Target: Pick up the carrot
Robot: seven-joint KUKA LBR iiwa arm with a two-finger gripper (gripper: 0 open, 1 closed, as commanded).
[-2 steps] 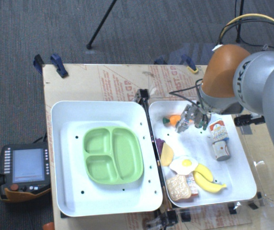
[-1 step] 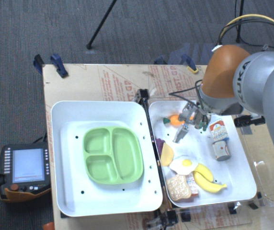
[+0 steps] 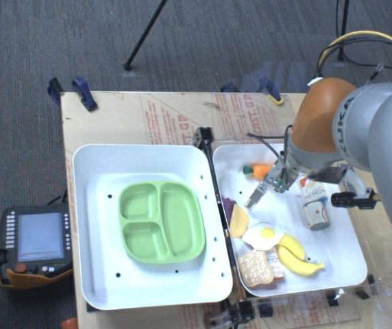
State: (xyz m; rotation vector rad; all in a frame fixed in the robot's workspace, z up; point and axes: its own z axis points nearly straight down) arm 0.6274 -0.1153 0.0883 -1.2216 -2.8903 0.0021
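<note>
Just gripper (image 3: pixel 265 189) beside carrot (image 3: pixel 260 171), near bin rim (image 3: pixel 218 184)

grey arm (image 3: pixel 371 125), orange band — black lettering

Two bins (image 3: pixel 86 184): smooth white plastic, slight gloss. Divided plate (image 3: pixel 162 221): pale green plastic, satin sheen. Desk (image 3: pixel 148 115): bare board, matt, printed red marks. Arm (image 3: pixel 371 125): grey painted shell, orange band glossy. Carrot (image 3: pixel 261 172): smooth orange, plastic look. Banana (image 3: pixel 297 256): shiny yellow plastic. Floor (image 3: pixel 59 33): dark carpet, rough weave.
</note>
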